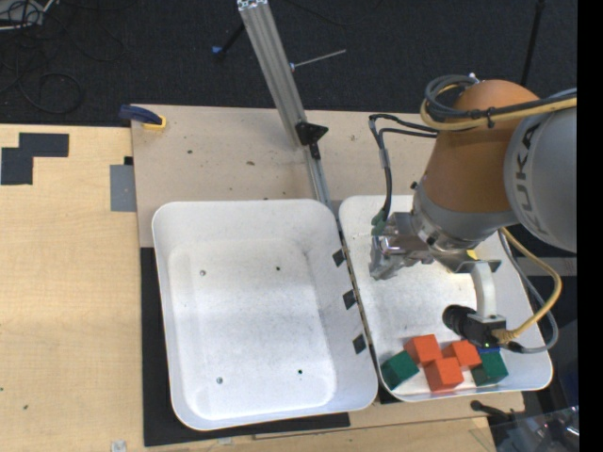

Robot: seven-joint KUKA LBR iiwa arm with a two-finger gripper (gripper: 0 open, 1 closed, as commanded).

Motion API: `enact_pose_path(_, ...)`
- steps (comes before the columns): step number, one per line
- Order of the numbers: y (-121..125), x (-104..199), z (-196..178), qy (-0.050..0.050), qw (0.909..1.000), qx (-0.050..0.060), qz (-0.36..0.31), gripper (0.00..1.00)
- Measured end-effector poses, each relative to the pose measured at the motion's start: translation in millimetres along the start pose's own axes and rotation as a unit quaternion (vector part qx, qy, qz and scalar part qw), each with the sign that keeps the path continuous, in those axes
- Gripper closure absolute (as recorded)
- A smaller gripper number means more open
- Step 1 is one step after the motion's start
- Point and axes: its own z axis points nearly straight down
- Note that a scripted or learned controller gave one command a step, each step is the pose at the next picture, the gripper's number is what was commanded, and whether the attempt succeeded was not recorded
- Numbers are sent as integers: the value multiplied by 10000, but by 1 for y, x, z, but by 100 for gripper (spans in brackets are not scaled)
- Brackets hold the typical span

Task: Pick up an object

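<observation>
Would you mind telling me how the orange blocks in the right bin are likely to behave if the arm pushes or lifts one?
The orange blocks look rigid with flat faces, so they would probably slide rather than roll. They sit packed against green blocks near the right bin corner, so a push likely shifts the neighbours too. The end effector hovers away from them.

The grey arm [551, 182] reached in from the right, its orange band [471, 153] sitting just above the wrist. The wrist bent downward and leftward, carrying the gripper [384, 264] low and pointed down. Black cables looped along the arm beside the wrist.
</observation>
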Motion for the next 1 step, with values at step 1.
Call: enact_pose_path(1,10,44,19,-5,10000,11,10,100)
